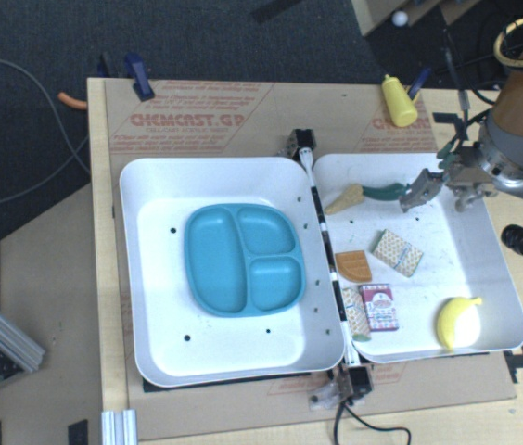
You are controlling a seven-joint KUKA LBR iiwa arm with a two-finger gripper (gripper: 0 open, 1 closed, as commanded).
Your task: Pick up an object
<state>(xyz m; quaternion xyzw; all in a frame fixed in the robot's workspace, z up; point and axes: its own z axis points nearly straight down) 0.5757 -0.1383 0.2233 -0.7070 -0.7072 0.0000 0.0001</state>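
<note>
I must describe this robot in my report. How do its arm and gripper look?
The arm is a rounded grey metal body with an orange-brown band above the wrist. Thin dark cables run along it. The two-finger gripper is small, built of grey and dark metal parts, with short dark fingers. No markings can be read on it.

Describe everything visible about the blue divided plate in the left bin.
The light blue divided plastic plate lies flat, open side up, near the middle of the left white shallow bin. It is a rounded rectangle with three compartments: one long one on its left, two smaller ones on its right. Its surface looks smooth and matte.
</note>
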